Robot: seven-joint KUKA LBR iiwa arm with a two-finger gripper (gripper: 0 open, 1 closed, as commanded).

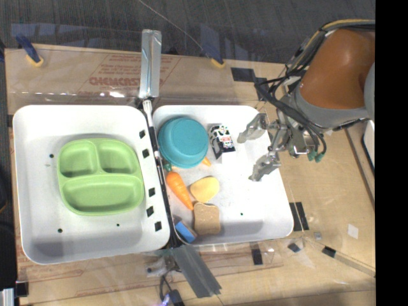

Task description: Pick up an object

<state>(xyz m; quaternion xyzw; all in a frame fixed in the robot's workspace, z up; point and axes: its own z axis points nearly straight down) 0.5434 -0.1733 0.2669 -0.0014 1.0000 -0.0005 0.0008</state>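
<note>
My gripper (258,148) hangs over the right side of the right bin (255,215), open, with nothing between its two fingers (252,129). To its left in that bin lie a small black-and-white toy (221,139), an upturned teal bowl (183,141), an orange carrot (179,189), a yellow lemon-like piece (204,187), a tan bread slice (206,219) and a small blue object (184,231). The toy is the nearest thing, a short way left of the upper finger.
The left bin (32,171) holds a green divided plate (101,174). A raised divider (153,164) with black clips runs between the bins. A metal bar (150,62) stands behind them. Cables (274,91) hang from the wrist above the right bin's far corner.
</note>
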